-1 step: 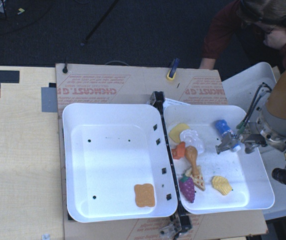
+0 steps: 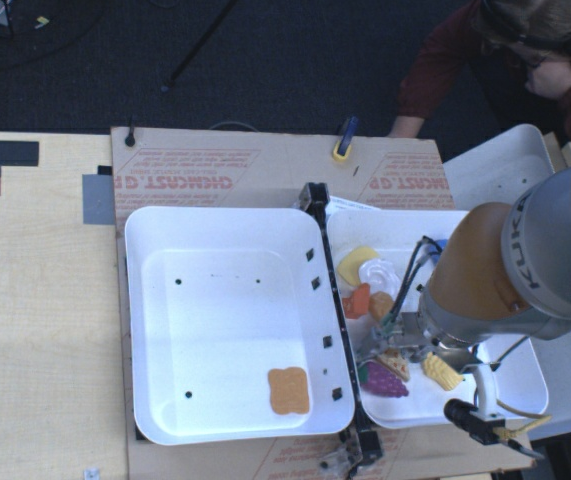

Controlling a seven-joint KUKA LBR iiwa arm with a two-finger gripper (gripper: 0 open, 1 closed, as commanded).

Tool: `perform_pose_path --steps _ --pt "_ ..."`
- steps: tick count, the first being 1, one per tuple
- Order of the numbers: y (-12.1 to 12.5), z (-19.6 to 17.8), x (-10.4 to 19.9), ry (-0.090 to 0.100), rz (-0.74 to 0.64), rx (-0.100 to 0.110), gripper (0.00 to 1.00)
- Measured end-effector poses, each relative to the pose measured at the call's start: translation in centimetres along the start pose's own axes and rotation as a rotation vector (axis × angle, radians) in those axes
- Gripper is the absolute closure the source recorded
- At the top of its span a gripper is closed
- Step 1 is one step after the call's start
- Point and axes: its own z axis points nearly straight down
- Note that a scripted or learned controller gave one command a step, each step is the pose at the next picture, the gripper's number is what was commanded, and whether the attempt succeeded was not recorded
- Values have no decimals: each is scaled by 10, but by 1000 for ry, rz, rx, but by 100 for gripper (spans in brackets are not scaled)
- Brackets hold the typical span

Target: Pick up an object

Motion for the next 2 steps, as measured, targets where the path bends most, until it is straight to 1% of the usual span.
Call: perform_pose_path --steps 1,2 --pt "3 -17 -6 -5 11 -11 100" --pt "32 -104 63 -5 -4 -24 100"
